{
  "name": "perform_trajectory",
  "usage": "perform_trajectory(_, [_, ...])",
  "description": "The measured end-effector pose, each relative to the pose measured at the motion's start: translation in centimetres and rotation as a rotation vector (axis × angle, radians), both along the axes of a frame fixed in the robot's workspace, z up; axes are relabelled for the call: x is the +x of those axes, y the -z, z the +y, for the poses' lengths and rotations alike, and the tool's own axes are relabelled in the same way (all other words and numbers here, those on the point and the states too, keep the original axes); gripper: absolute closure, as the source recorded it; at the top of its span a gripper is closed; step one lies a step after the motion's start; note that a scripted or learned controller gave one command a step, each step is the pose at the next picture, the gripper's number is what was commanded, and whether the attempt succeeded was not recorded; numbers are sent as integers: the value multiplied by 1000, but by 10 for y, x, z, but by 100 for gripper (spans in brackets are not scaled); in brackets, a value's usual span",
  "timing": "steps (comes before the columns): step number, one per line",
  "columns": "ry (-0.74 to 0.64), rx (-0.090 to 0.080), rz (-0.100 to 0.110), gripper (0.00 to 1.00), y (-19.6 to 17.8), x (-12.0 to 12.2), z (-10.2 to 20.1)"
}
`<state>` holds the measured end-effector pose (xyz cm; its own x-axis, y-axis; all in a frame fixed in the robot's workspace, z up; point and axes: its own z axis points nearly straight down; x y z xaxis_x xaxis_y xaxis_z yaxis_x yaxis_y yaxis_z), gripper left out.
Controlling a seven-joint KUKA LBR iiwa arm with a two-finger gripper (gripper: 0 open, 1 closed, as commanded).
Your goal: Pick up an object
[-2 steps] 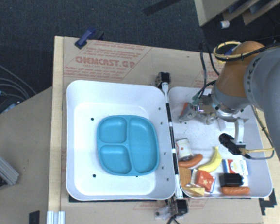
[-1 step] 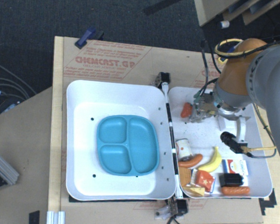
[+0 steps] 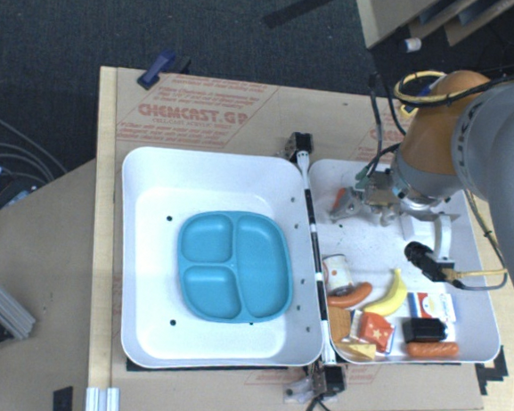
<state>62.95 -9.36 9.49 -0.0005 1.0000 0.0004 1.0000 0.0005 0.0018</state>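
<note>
Fingers' state cannot be told: the gripper (image 3: 365, 201) sits low over the back left part of the right bin (image 3: 481, 305), its tips lost in clutter of metal and cable. A small red item (image 3: 340, 199) lies just beside it on the bin floor; contact unclear.

Desk (image 3: 103, 231): brown board with red print, carrying two white bins side by side.
Arm (image 3: 480, 112): grey, orange band above the wrist, entering from the right.
Left bin (image 3: 138, 234): holds a blue divided plate (image 3: 234, 265), three compartments, near centre.
Right bin, front half, objects crowded together: yellow banana (image 3: 389, 295), curved, with a red sausage (image 3: 348, 295) just left of it; white can (image 3: 337, 270) behind the sausage; red-orange packet (image 3: 376, 330); black block (image 3: 424, 330); second sausage (image 3: 430, 350) along the front wall; white carton (image 3: 434, 307) right of the banana.
</note>
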Motion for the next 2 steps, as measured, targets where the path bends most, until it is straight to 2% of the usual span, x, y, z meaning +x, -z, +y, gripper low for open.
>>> perform_trajectory(1, [0, 0, 2, 0, 10, 3, 0])
perform_trajectory(2, [0, 0, -1, 100, 0, 3, 1])
